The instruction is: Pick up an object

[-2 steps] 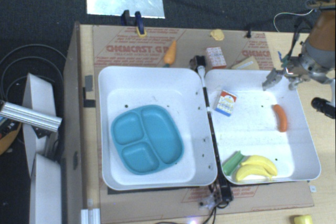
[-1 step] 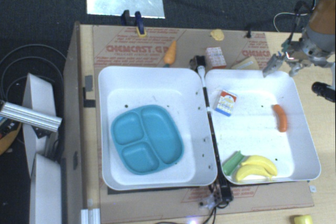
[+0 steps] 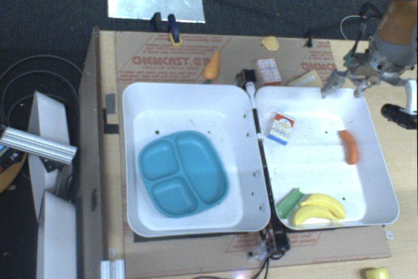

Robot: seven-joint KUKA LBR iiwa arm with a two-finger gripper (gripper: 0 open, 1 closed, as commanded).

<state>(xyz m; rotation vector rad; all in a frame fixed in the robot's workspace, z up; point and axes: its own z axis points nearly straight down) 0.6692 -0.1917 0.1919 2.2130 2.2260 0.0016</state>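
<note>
Bench (image 3: pixel 163 52): brown board surface carrying two shallow white bins side by side.

Left bin (image 3: pixel 140 114): holds one blue sectioned plate (image 3: pixel 183 172), three compartments, lying flat at the bin's centre.

Right bin (image 3: pixel 379 186): holds four items. Small red, white and blue carton (image 3: pixel 280 128) near the upper left corner. Orange sausage-shaped piece (image 3: pixel 350 146) at the right side, lying lengthwise. Yellow banana (image 3: pixel 319 208) at the lower edge, with a green piece (image 3: pixel 289 201) touching its left end.

Loose items on the bench above the bins: orange carrot-shaped piece (image 3: pixel 211 66), small printed box (image 3: pixel 268 70), pale yellow lump (image 3: pixel 270 43).

Arm: enters at the upper right of the frame. Gripper (image 3: pixel 344 83) sits over the upper right corner of the right bin; the fingers (image 3: pixel 330 85) are spread apart, nothing between them. All items lie well apart from it.
</note>
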